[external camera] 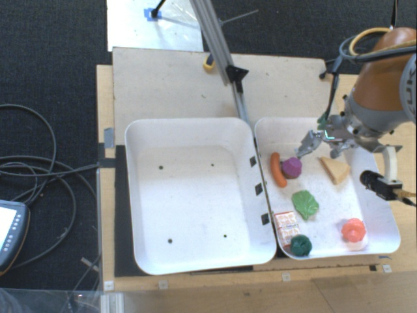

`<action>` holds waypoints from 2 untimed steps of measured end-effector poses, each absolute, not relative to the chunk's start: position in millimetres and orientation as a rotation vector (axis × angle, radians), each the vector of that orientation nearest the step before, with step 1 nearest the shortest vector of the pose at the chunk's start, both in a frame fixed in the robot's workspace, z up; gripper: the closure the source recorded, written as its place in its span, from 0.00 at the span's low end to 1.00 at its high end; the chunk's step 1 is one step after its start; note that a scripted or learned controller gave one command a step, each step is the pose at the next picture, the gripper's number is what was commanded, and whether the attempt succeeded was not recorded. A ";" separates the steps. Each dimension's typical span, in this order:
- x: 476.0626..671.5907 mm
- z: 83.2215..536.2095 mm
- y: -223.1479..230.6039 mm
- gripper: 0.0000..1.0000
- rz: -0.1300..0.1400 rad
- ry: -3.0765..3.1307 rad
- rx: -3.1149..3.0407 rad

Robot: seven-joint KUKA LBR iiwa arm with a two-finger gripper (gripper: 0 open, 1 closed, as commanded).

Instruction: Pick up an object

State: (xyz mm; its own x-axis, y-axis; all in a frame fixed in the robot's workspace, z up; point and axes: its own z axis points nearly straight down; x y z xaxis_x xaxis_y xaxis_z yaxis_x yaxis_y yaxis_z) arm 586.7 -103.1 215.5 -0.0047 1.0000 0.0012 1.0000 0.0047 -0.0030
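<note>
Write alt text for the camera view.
A grey-and-orange robot arm reaches in from the right, its gripper hovering over the right bin, just above a purple ball. That bin also holds an orange sausage, cheese wedge and green lettuce piece.

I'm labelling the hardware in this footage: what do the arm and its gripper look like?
The arm is bulky and rounded, grey with a broad orange band above the wrist. A yellow cable loop and thin dark wires arc over its top. The gripper is a small silvery metal assembly with a faint teal glint, ending in slim pale fingers. A black cylindrical part sticks out beside it.
</note>
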 end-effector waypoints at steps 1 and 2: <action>587.5 217.5 -103.4 0.00 -0.002 -2.225 -2.218; 593.8 161.4 -109.9 0.00 0.004 -2.219 -2.219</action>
State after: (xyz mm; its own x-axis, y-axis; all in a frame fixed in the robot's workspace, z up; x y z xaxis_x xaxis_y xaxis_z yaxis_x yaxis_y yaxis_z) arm 593.8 -109.9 161.4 -0.0002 1.0000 0.0006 1.0000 0.0002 -0.0039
